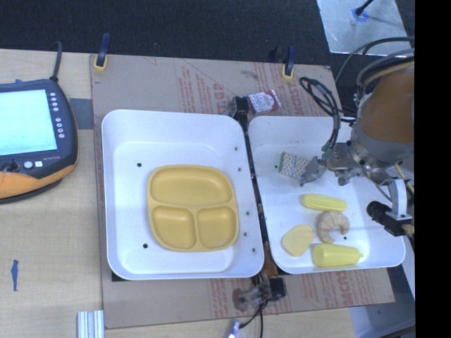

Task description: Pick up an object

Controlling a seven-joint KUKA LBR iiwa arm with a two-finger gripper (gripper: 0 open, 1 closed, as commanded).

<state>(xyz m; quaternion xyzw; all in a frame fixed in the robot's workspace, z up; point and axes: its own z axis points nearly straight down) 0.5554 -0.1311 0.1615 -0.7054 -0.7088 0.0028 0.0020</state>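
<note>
Lowest in the right bin (394, 259), well below the pincer (325, 170), lies a yellow block (336, 255). Just up from it sit a beige croissant-shaped piece (332, 223) and, to that piece's left, a pale yellow slice (297, 240). A yellow corn-like piece (324, 203) rests closer, just beneath the pincer. Directly to the pincer's left, nearly touching its near finger, is a small green-and-white packet (292, 164). The pincer hangs low over the bin's upper part, its two grey fingers spread apart with nothing between them. Far off to its left, the other bin (120, 189) holds a yellow divided tray (192, 207).
</note>
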